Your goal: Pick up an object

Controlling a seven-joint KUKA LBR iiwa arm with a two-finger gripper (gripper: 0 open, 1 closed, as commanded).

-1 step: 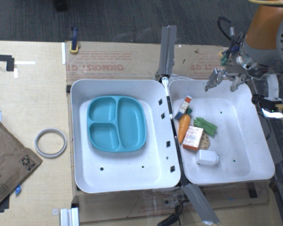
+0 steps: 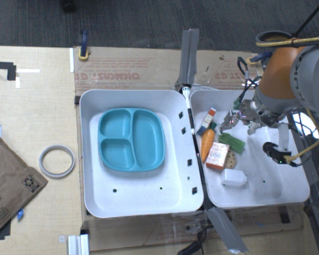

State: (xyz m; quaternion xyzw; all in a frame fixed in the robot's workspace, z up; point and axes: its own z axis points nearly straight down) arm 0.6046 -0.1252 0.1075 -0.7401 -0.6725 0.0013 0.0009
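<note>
The right bin holds several small objects along its left side: a white and blue tube with an orange band, an orange carrot, a green piece, a red and white box, a brown cookie and a white block. My gripper hangs over the upper middle of this bin, just above and to the right of the green piece. Its fingers look spread, with nothing between them.
The left bin holds a blue divided plate. A ring of tape and a cardboard box lie on the bench to the left. A grey divider stands between the bins at the back.
</note>
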